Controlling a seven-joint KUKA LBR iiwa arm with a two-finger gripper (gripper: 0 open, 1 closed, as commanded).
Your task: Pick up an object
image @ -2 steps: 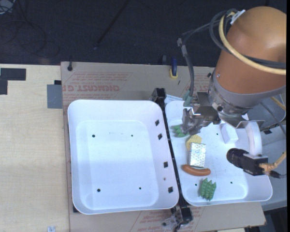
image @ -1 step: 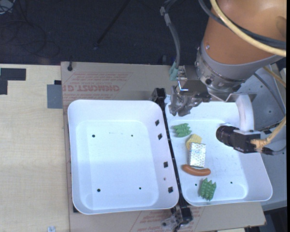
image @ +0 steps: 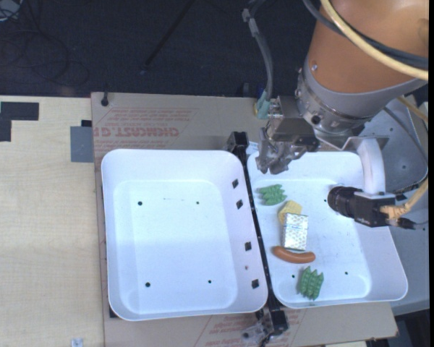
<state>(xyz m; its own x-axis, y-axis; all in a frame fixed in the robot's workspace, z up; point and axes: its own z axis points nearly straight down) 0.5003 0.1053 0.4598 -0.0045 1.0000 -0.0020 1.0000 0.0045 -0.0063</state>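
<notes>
My gripper (image: 275,162) hangs over the far left part of the right bin (image: 380,280), a little beyond the nearest objects, and nothing shows between its fingers. Below it lies a small green toy (image: 272,193). Closer to the front come a yellow block (image: 290,209), a silvery patterned box (image: 296,231) partly covering it, a red-orange sausage (image: 294,255) and a second green toy (image: 310,283). The grey and orange arm (image: 362,42) fills the upper right.
The left bin (image: 123,230) sits beside the right one, with a black divider with clips (image: 247,215) between them. Both rest on a cardboard sheet (image: 152,121) on the pale bench. Free floor shows in the right bin's right half.
</notes>
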